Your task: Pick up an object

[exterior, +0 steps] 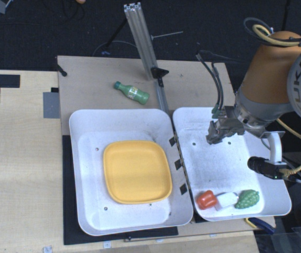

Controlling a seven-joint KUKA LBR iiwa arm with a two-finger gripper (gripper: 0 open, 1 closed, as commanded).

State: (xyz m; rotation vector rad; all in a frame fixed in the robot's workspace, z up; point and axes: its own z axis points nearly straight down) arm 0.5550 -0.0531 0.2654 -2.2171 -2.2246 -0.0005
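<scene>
My gripper (217, 136) hangs over the upper middle of the right bin (219, 167), with nothing visible between its dark fingers. Along that bin's near edge lie a red toy pepper (206, 199), a small white block (226, 200) and a green bunch of grapes (247, 198), side by side and well below the gripper. A yellow square plate (137, 171) lies flat in the middle of the left bin (87, 141).
A green bottle (132, 92) lies on its side on the bench behind the left bin. A slanted metal rail (146, 41) rises behind the gap between the bins. Black clips (177, 162) sit along the divider. A black cylinder (263, 167) juts out at the right.
</scene>
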